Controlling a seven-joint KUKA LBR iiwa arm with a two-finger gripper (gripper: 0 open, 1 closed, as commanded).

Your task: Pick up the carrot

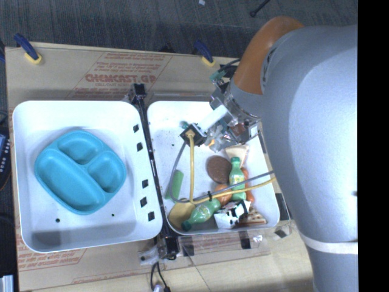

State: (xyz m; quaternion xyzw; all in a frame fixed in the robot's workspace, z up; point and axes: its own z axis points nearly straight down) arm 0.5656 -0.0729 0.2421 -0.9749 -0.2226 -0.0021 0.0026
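My gripper (228,126) hangs over the far right corner of the right bin (161,163), finger state impossible to tell, while the carrot (244,176) lies unlifted among clutter near its right edge.

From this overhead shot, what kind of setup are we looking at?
Likely a robot grasping test bench, not a real kitchen: two shallow white bins sit side by side on a clamped board, the right one piled with toy food, the left holding a blue divided plate, with the grey arm overhead.
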